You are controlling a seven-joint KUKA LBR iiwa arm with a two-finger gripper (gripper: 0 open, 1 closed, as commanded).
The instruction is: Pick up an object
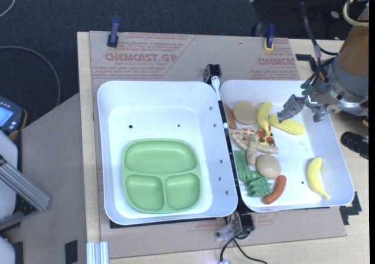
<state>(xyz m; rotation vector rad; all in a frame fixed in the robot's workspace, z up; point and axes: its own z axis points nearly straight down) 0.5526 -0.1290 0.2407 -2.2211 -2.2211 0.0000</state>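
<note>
Hand (291,112) above yellow corn cob (287,126), right bin (334,140)

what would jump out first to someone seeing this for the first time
The green divided plate lying alone in the left bin stands out first. Next comes the heap of toy food in the right bin: two bananas, a pizza slice and a sausage. The gripper hangs over the corn cob at the bin's far side.
</note>
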